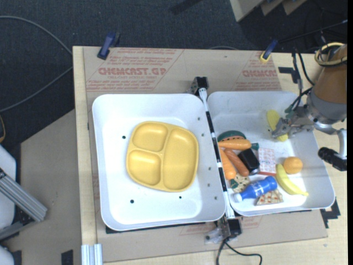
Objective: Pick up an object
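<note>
Gripper [282,127] low in my right bin [325,195], beside a small yellow piece [272,118].
Whether it has hold of anything I cannot tell (too blurred). Carrot [234,163], orange [292,165], banana [289,181] and blue bottle [255,190] lie nearer the front; left bin [107,164] holds a yellow tray [162,155].

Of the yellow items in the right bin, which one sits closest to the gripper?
The small yellow piece at the bin's far side, right beside the gripper. The banana lies near the front, beyond the orange.
</note>
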Controlling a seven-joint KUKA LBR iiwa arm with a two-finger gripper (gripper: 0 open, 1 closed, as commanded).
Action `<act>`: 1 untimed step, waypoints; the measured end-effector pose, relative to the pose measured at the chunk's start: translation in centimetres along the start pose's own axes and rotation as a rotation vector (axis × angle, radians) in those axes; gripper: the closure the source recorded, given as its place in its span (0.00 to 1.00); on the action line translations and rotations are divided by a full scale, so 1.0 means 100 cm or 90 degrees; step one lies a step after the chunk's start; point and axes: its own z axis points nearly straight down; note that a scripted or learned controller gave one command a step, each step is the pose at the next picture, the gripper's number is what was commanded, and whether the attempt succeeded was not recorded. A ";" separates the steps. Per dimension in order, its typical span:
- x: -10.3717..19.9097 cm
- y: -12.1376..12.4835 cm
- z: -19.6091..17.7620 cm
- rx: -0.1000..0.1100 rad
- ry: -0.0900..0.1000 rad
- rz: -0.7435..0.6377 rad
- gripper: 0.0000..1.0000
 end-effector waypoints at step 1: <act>0.084 0.019 0.011 0.002 0.000 0.001 1.00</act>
